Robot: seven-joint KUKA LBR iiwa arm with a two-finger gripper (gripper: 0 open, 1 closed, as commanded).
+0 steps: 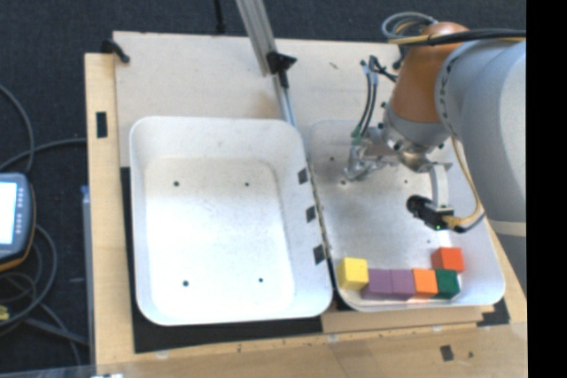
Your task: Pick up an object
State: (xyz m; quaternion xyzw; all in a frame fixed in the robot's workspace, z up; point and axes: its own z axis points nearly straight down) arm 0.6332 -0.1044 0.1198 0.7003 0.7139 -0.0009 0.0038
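Camera view: gripper low near the right bin's far edge, finger state indiscernible.
Yellow block, purple block, orange and green blocks line its near edge.

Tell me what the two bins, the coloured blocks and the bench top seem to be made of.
Left bin and right bin: likely moulded plastic, matte white, with rounded corners and smooth walls.
Blocks, such as the yellow block and the purple block: solid-coloured cubes, possibly painted wood or plastic; the view cannot settle which.
Bench top: looks like unfinished wood board, pale tan and flat.
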